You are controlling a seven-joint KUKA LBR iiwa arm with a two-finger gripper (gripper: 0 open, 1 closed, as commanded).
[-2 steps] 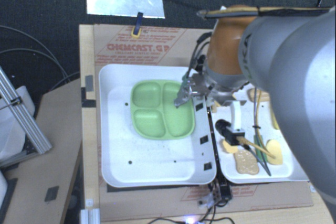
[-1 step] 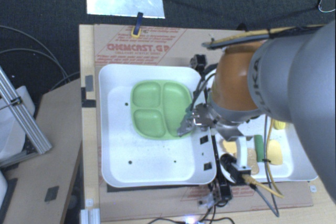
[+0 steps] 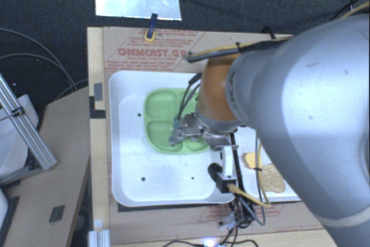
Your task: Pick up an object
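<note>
Gripper (image 3: pixel 176 137) hangs low over the green divided plate (image 3: pixel 165 118) in the left bin (image 3: pixel 133 182), its grasp impossible to judge, and could slip off the plate's shallow, smooth rim when lifting.

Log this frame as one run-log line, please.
arm: over left bin | gripper: above green divided plate | grasp: unconfirmed
</note>
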